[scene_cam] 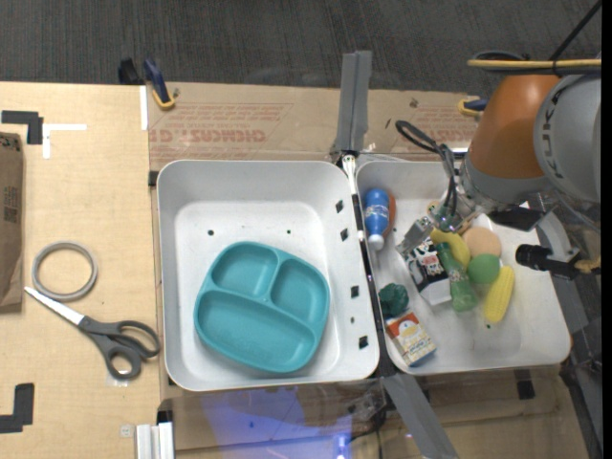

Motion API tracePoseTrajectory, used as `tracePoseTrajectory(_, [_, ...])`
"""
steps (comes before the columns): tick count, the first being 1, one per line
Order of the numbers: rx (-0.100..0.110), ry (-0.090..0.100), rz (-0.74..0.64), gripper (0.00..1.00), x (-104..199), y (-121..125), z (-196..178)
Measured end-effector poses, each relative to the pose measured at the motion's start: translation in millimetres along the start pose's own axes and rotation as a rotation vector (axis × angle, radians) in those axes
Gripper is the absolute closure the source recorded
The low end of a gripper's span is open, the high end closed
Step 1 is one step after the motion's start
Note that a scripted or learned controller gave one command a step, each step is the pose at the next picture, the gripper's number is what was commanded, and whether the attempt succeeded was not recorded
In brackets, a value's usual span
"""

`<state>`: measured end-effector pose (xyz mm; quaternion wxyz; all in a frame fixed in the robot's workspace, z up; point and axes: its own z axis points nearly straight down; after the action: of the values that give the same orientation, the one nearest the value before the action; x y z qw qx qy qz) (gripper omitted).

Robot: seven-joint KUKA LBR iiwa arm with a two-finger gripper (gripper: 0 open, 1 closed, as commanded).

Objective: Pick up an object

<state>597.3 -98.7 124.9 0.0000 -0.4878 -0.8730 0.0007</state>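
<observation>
Jaws over yellow banana (453,248).

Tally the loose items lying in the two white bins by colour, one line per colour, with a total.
Teal: 2, the divided plate and a small dark teal lump
Blue: 1, the bottle
Yellow: 2, the corn and a banana-like piece
Green: 1, a round piece
Peach: 1, a ball
White and orange: 1, a small carton
Total: 8, not counting the unclear clutter under the gripper.

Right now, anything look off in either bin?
Nothing damaged or spilled. The teal divided plate sits at a skew in the left bin. In the right bin the toys are heaped together under the end effector, while the blue bottle lies apart by the divider.
</observation>
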Motion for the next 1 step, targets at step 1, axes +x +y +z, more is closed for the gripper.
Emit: tracePoseTrajectory(1, [0.000, 0.001, 0.159, 0.00, 3.7, -14.0, 33.3])
